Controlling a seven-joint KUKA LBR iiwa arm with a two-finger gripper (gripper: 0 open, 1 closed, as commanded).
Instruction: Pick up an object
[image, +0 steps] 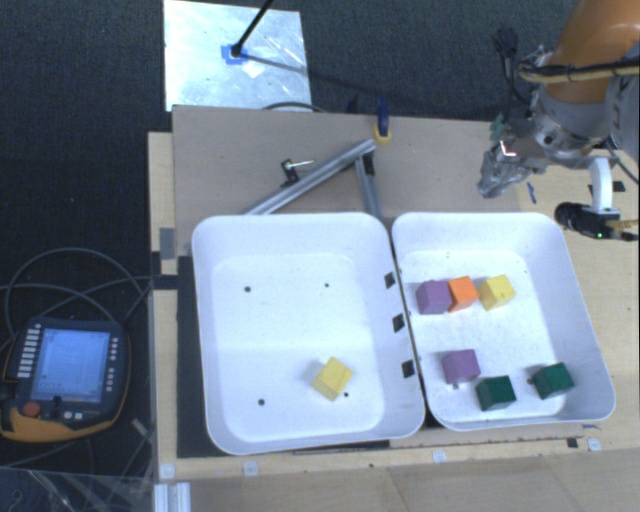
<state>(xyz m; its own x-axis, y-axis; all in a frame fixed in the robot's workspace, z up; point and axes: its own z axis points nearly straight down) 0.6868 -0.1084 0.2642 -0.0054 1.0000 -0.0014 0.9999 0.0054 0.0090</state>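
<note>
- Looking down at a slant on a bench bearing two shallow white bins side by side, the left bin (215, 300) and the right bin (560, 255) touching along their inner rims
- Left bin: one yellow block (332, 378) lies alone, tilted, near the front right part of its floor
- Right bin, back row: a purple block (433, 297), an orange block (462, 292) and a second yellow block (496, 291) sit in a line, each touching or just beside its neighbour
- Right bin, front row: another purple block (460, 366), then a dark green block (495, 392) just beside it, and a second green block (552, 379) near the bin's front right corner
- The grey arm with its orange band (595, 40) comes in at the upper right; its gripper (500, 172) hangs over the bare bench behind the right bin, well apart from every block
- Whether the pincer is wide or narrow cannot be told from this view; nothing is seen between its tips
- A metal bar (310, 178) lies aslant on the bench behind the left bin
- A handheld control pendant (65, 375) with a lit screen rests on the dark floor at the far left
</note>
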